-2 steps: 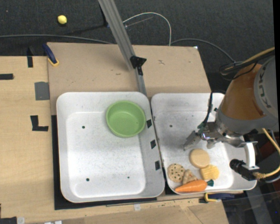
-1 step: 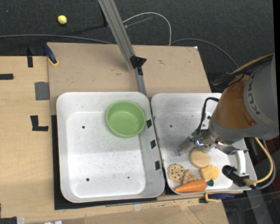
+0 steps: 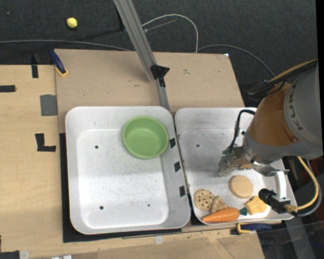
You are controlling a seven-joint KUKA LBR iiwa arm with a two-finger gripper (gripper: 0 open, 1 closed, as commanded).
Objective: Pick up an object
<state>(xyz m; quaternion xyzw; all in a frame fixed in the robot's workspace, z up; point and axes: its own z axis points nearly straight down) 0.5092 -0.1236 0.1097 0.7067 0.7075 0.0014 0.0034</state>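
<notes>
You have two white bins side by side on the bench: the left bin (image 3: 82, 157) holds one green bowl (image 3: 145, 137), upright, in its upper right part near the shared wall. The right bin (image 3: 205, 124) holds four food items, all grouped along its near edge. One carrot (image 3: 223, 215) lies flat against the near rim, its long axis running left to right, narrow tip to the left and green stem end to the right. One speckled cookie (image 3: 203, 197) sits just above the carrot's tip, with a second, smaller brown piece (image 3: 218, 203) touching it; you cannot tell what that piece is. One round tan bun (image 3: 241, 186) lies right of the cookie. One yellow cheese wedge (image 3: 255, 205) sits below the bun, beside the carrot's stem. The gripper (image 3: 232, 163) is low in the right bin, just above and left of the bun, nothing visible between its fingers; whether they are spread or closed cannot be told from this angle. The arm (image 3: 283, 120) enters from the right.
</notes>
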